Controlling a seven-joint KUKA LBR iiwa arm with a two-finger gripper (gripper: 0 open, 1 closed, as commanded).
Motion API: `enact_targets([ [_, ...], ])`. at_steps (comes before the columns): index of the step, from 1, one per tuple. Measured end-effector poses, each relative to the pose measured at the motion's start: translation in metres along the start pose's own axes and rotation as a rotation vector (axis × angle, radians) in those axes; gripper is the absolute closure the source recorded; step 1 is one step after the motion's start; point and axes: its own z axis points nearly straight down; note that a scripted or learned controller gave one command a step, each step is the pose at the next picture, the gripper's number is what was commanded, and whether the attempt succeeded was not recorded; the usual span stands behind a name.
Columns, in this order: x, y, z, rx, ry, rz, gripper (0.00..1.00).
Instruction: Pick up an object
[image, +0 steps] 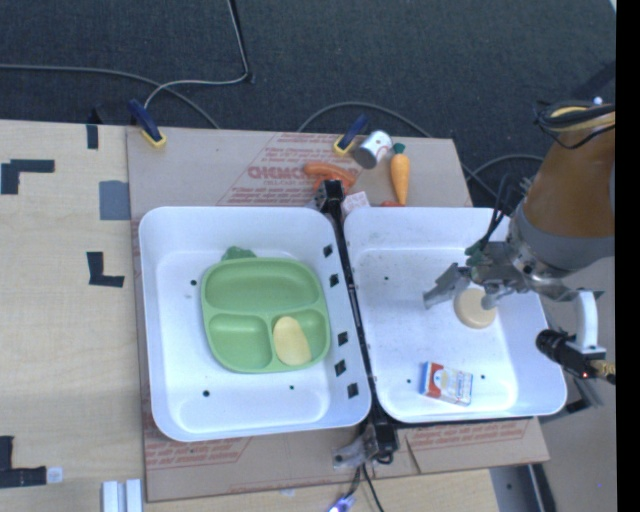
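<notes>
My gripper (462, 290) hangs over the right bin (400, 240), its fingers spread open above a round tan object (476, 312) that lies on the bin floor just below and right of the fingertips. Nothing sits between the fingers. A small red, white and blue packet (445, 383) lies near the right bin's front edge. In the left bin (165, 300) rests a green divided plate (262, 310) with a pale yellow piece (292, 340) in its lower right compartment.
Behind the bins, on the cardboard, lie a toy carrot (400, 176), a white cup (375, 148) and an orange-red item (330, 172). Blue-yellow clamps (146, 122) hold the board. Cables run across the dark floor at the back.
</notes>
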Motion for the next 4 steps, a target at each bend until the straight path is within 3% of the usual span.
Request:
enact_targets([
  [1,-0.043,0.040,0.028,0.001,-0.001,0.001,0.00],
  [2,-0.106,0.048,0.076,0.001,-0.001,0.002,0.00],
  [3,-0.111,0.048,0.154,-0.009,-0.005,0.001,0.00],
  [4,-0.059,0.071,0.155,-0.008,-0.002,-0.001,0.00],
])
